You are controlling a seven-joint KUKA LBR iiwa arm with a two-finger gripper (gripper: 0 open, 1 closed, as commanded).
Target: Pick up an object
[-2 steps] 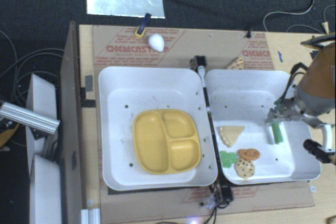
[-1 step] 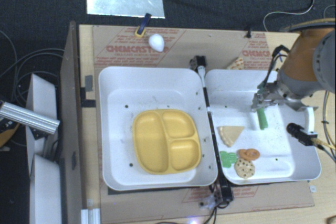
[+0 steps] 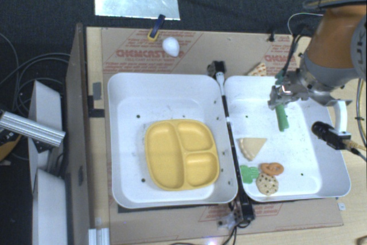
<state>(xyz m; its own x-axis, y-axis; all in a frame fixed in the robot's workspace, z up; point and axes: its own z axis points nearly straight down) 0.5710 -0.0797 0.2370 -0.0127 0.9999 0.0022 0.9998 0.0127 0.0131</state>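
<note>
1. Nearest the camera, in the right bin (image 3: pixel 330 181), lie a chocolate-chip cookie (image 3: pixel 267 183), a small pretzel-like brown piece (image 3: pixel 272 168) and a green toy piece (image 3: pixel 249 173), close together by the front left corner; a tan wedge (image 3: pixel 252 147) sits just behind them.
2. The left bin (image 3: pixel 123 100) holds a yellow divided plate (image 3: pixel 182 154), well apart from the arm's work.
3. Farther back in the right bin, the gripper (image 3: pixel 280 101) hangs over a green stick-shaped object (image 3: pixel 282 117), which shows just below the jaws. Whether the jaws pinch its upper end or merely stand above it, I cannot tell.
4. Judged step: the grasp itself, or the start of a lift. The next move calls for a straight rise, with a check that the stick comes along.
5. Nothing crowds the stick; the bin's divider wall and the wedge stand clear.
6. Farthest, on the desk behind the bins, a white egg-like ball (image 3: pixel 171 46) rests on the cardboard.
</note>
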